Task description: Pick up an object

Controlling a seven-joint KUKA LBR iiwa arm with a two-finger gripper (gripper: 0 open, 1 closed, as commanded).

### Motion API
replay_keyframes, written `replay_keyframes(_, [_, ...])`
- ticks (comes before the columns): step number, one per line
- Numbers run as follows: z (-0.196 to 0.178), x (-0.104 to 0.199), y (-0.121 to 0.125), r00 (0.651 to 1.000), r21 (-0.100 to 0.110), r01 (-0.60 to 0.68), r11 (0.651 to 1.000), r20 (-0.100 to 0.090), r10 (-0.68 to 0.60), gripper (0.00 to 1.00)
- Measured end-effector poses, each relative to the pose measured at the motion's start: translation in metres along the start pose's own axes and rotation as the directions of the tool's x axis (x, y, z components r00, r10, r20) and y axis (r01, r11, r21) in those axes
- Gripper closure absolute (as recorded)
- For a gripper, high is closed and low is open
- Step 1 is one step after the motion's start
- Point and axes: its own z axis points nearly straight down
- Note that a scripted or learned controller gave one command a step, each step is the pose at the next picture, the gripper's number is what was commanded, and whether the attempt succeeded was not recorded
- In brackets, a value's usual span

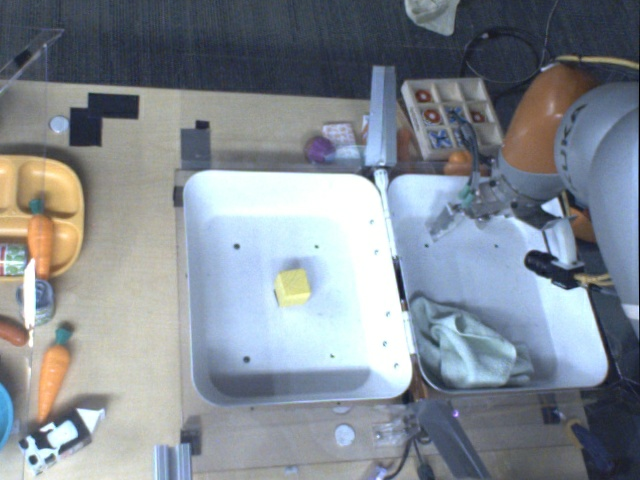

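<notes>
I see the yellow block (pixel 293 287), squarish with no clear long axis, at the left bin's (pixel 215 368) centre, while my gripper (pixel 443 222) hangs at twelve o'clock in the right bin (pixel 590 373), its opening impossible to judge.

No legible text, numbers or brand marks anywhere. Box (pixel 450 114) at 1 o'clock, beyond the bins, shows red and blue printed squares; too small to read. Small can (pixel 12 259) at 9 o'clock on the desk (pixel 120 368) has a label, blurred.
</notes>
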Motion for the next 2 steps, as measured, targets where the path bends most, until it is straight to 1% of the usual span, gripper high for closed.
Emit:
replay_keyframes(1, [-0.153, -0.079, 0.0, 0.976, -0.002, -0.218, 0.976, 0.003, 0.218, 0.0])
replay_keyframes(2, [-0.043, 0.0, -0.015, 0.995, 0.006, -0.098, 0.995, -0.003, 0.098, 0.0])
